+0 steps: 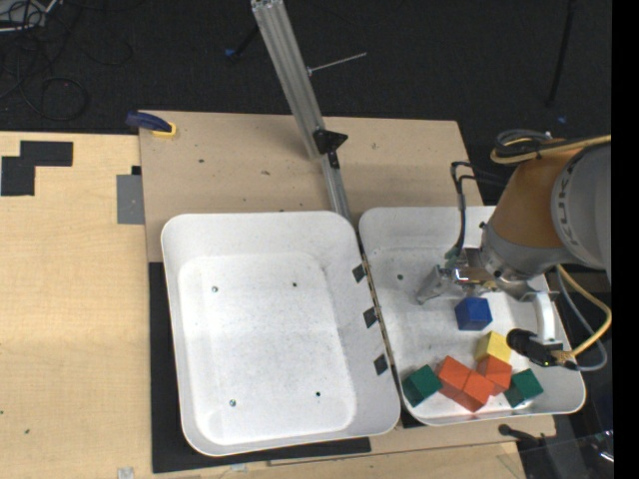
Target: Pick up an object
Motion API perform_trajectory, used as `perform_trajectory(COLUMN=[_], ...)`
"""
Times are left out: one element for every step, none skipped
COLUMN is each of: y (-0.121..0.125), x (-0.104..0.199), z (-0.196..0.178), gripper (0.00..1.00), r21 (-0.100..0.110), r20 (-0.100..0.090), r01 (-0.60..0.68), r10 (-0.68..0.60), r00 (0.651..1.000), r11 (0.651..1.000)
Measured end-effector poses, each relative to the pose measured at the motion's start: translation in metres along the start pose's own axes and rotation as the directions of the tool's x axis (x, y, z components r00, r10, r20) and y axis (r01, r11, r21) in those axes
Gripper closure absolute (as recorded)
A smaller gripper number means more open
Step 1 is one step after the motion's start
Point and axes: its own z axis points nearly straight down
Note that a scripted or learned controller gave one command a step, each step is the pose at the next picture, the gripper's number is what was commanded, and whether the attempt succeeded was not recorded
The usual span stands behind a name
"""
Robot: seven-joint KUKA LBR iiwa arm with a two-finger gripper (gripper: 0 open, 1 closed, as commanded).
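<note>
**gripper low in the right bin, blue cube just below it**

while the grey kuka arm with its orange band (529, 213) leans in from the right, we find its two-finger gripper (451, 278) down near the floor of the right shallow white bin (419, 238). one metal finger (432, 287) slants out toward the middle of that bin, and we see nothing between the fingers, so we call them released and empty; how wide they stand we can't quite make out at this size.

now the relation that matters: the small blue cube (473, 313) sits just beside the gripper, toward the near edge of the bin and a touch to the right. it looks apart from the fingers, not between them. being a cube, it offers no long axis to line up on.

further toward the near corner we have the rest of the pile: a yellow block (496, 345), an orange-red block (464, 380), a dark green block (421, 383) on the left and another green block (523, 387) on the right, packed close together.

over on the left, the left shallow white bin (190, 242) sits alongside.

our read is that the blue cube is the nearest candidate, and the gripper would need to shift toward the near edge to straddle it.
</note>
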Motion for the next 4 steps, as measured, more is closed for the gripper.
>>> perform_trajectory(y=[-0.001,0.005,0.007,0.011], x=[-0.001,0.001,-0.007,-0.012], z=[-0.01,-0.072,-0.117,-0.16], gripper=[1.0,1.0,1.0,1.0], r21=[0.001,-0.004,-0.003,-0.003], r20=[-0.001,0.001,0.002,0.002], r01=[-0.006,0.003,0.003,0.003], r10=[0.006,-0.003,-0.003,-0.003], r00=[1.0,1.0,1.0,1.0], r11=[1.0,1.0,1.0,1.0])
